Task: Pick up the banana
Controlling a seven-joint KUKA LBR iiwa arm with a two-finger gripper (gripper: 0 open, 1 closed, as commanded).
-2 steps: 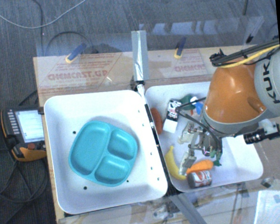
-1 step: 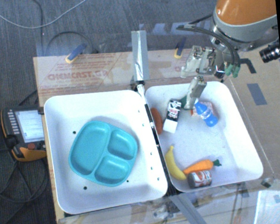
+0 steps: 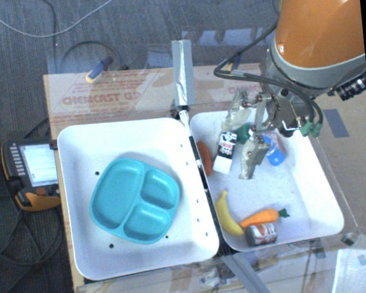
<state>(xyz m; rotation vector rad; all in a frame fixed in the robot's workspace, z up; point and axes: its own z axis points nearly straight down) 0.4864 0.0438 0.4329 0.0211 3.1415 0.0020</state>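
The yellow banana (image 3: 226, 215) lies in the right bin (image 3: 316, 180) near its left wall, toward the front. My gripper (image 3: 251, 156) hangs over the middle of that bin, behind and to the right of the banana and apart from it. Its fingers (image 3: 248, 165) point down toward the bin floor with a gap between them and nothing held.
An orange carrot (image 3: 263, 217) and a small can (image 3: 262, 234) lie right beside the banana's front end. A white and black bottle (image 3: 226, 151), a blue object (image 3: 275, 155) and a reddish sausage (image 3: 204, 156) sit near the gripper. The left bin (image 3: 90, 250) holds a teal divided plate (image 3: 135, 199).
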